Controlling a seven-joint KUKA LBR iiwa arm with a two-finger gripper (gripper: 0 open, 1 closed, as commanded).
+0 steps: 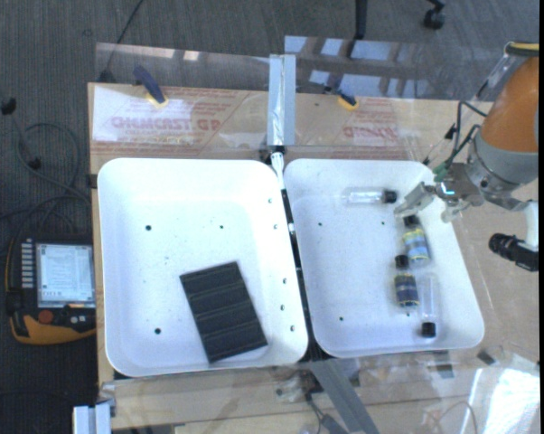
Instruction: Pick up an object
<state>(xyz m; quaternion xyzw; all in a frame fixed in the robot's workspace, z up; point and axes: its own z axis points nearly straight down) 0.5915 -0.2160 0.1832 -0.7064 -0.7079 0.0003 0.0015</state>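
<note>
**Jaws at the right bin's far right corner; vials lie nearer the desk's front edge**

We record two white bins side by side on the desk (118,125). The left bin (127,242) carries a dark ribbed slab (222,311), lying toward its front edge and tilted off the bin's sides. The right bin (344,269) carries several small vials along its right side.

The arm (511,125) enters from the desk's right edge. Its gripper (432,197) sits over the far right corner of the right bin. We cannot tell whether the jaws are released or clenched, and we see nothing between them.

The nearest candidates are a clear vial (369,196) lying crosswise just toward the divider from the jaws, and a yellow-banded vial (415,240) just toward the bin's front edge, its long axis running front to back. A dark vial (405,288) and a clear tube (426,306) lie further along that line, side by side.

We judge the banded vial the shortest reach.
</note>
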